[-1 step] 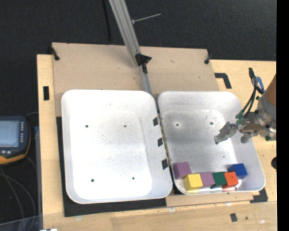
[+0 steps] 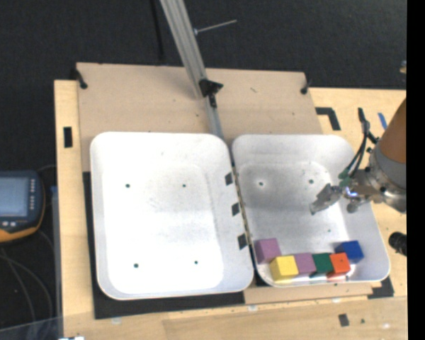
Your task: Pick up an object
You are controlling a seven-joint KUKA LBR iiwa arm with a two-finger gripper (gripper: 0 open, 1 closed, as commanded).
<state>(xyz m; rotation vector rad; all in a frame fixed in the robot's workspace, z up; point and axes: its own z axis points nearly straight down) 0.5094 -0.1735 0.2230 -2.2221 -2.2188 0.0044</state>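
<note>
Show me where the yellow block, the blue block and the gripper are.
yellow block (image 2: pixel 285 266), camera view, top face.
blue block (image 2: pixel 350 249), camera view, top face.
gripper (image 2: pixel 323 200), camera view, at its fingertips.

Light even, overhead, fairly bright. White bins (image 2: pixel 163 211) near washed out, mild glare. Soft shadow under gripper (image 2: pixel 324 201). Overall slight blur; dark floor lacks detail.

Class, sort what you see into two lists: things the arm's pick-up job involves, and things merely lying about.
Job:
gripper
yellow block
purple block
blue block
orange block
right bin

Lying about:
left bin
handheld screen
</note>
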